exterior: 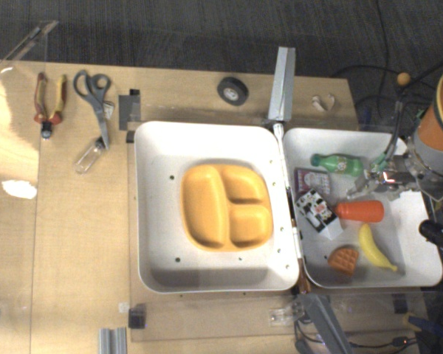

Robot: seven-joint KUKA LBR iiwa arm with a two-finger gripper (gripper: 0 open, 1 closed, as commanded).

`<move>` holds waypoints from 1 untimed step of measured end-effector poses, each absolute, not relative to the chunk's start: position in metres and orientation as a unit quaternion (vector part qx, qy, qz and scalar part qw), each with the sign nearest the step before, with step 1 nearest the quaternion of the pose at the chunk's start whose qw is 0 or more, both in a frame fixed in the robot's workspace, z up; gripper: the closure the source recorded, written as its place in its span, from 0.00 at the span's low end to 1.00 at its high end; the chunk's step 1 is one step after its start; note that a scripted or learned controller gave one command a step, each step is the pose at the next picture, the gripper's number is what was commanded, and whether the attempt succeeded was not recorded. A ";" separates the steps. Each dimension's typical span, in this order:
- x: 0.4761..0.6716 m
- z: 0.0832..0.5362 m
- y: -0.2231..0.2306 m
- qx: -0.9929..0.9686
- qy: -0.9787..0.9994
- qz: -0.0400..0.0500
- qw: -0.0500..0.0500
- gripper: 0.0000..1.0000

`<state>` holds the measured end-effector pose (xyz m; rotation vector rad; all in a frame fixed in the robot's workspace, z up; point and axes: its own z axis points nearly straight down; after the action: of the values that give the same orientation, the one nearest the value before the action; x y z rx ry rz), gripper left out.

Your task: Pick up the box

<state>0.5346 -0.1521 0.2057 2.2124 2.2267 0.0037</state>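
The gripper [380, 174] is hanging over the far part of the right bin [421, 271], reaching in from the right under the arm [437, 127] with its orange band; whether its fingers are open or shut I cannot tell, and nothing is showing between them. The box [315, 209], small and printed in black, white and red, is lying to the gripper's left and a little nearer the camera, close to the bin's left wall, apart from the gripper. A green bottle [338, 164] is lying just left of the gripper; an orange carrot [360, 211] is lying just beneath it, touching the box's right side; a banana [374, 248] and a waffle [344, 259] are sitting further toward the near rim. The left bin [155, 198], well to the gripper's left, is holding a yellow divided tray [227, 205]. The wooden bench [59, 234] is carrying scissors [96, 102], pliers [48, 102] and a roll of tape [232, 91] along its far edge; dark carpet [170, 13] is lying beyond it; cables [369, 72] are trailing at the right.
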 end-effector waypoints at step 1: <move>0.594 0.119 -0.122 0.637 0.770 0.009 0.014 0.00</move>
<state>0.5943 -0.1220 0.1189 1.9852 2.3996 0.0275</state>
